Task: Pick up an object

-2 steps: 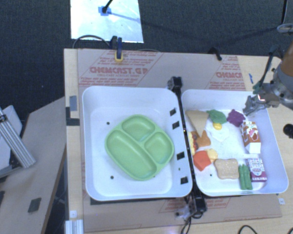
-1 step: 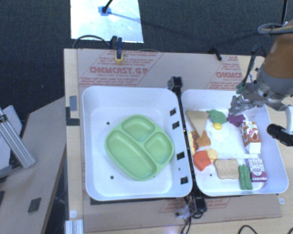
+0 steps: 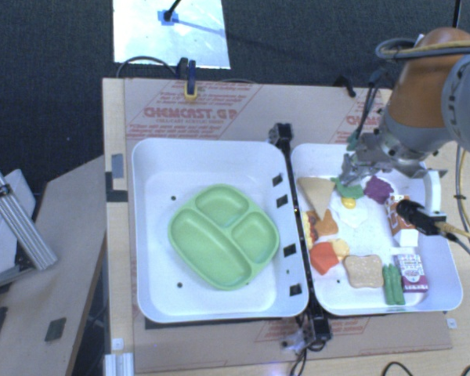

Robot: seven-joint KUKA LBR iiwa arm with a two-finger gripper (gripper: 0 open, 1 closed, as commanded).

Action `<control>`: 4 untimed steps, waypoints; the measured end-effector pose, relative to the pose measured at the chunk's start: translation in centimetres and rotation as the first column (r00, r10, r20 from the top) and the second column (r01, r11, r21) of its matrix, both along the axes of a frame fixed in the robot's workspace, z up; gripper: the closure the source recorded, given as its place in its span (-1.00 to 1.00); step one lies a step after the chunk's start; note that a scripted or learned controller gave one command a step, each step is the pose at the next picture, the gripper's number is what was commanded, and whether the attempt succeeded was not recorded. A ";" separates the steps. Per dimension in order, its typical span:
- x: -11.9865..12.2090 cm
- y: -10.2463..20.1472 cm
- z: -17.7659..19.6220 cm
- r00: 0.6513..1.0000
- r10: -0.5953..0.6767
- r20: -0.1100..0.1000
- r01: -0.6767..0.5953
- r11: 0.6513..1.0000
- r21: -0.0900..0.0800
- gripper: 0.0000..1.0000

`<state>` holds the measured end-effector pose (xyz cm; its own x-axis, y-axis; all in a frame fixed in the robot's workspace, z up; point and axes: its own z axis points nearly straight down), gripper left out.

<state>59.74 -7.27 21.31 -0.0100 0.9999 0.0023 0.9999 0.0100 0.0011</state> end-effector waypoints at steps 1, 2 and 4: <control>0.5 5.6 1.4 1.000 0.001 0.001 -0.001 1.000 0.000 1.00; 1.6 11.2 2.3 1.000 0.001 0.002 -0.001 1.000 0.000 1.00; 3.0 14.6 1.9 1.000 -0.009 0.000 0.009 1.000 -0.002 1.00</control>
